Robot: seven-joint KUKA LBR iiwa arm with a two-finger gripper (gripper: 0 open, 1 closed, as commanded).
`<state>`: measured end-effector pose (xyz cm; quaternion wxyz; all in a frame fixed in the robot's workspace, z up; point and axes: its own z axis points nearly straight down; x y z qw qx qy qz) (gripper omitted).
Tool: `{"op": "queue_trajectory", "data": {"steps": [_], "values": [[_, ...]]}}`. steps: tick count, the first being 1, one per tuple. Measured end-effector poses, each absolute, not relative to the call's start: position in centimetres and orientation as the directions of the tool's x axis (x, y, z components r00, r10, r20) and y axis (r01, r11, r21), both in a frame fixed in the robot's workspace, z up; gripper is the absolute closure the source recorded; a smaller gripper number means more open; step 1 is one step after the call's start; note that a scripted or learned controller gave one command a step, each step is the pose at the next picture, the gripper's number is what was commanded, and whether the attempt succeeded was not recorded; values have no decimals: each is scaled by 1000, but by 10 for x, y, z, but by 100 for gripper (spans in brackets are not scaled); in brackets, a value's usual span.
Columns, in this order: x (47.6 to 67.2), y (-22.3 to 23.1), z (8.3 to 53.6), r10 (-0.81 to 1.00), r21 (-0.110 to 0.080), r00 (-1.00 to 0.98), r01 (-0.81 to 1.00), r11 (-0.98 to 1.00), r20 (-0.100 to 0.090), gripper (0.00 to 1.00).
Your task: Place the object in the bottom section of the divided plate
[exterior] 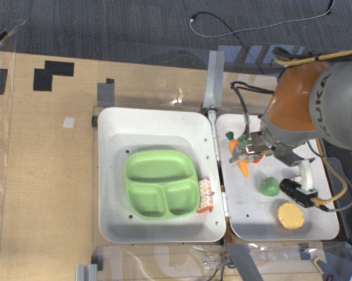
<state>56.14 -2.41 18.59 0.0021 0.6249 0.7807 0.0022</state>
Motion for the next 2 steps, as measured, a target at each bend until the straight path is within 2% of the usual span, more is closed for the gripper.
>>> {"op": "queue_trajectory", "data": {"steps": [1, 2], "values": [[524, 43, 185, 895, 3, -447, 895, 447, -1, 100], [524, 43, 185, 895, 4, -446, 895, 446, -1, 0]]}}
